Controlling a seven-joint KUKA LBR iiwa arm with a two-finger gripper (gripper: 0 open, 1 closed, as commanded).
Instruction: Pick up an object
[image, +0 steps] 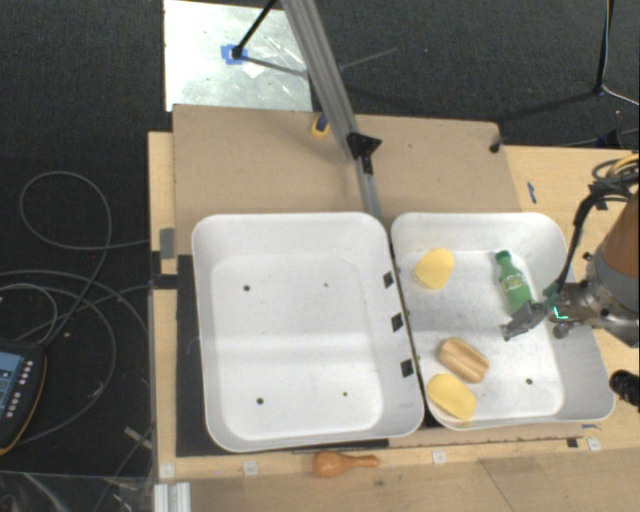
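The right white bin (575, 390) holds a green bottle (513, 280) lying near its far right side. A round yellow piece (434, 268) lies at its far left. A tan bread roll (464, 359) and a yellow lemon-like object (452, 397) lie at the front. My gripper (524, 323) reaches in from the right and hangs low over the bin floor. It is just in front of the bottle's near end and to the right of the roll. Nothing shows in its grasp.
The left white bin (290, 330) stands beside the right one, joined by black clips. A slanted metal pole (335, 90) crosses above the bench's back. A small orange-brown object (345, 462) lies on the bench in front of the bins. Cables trail on the floor at left.
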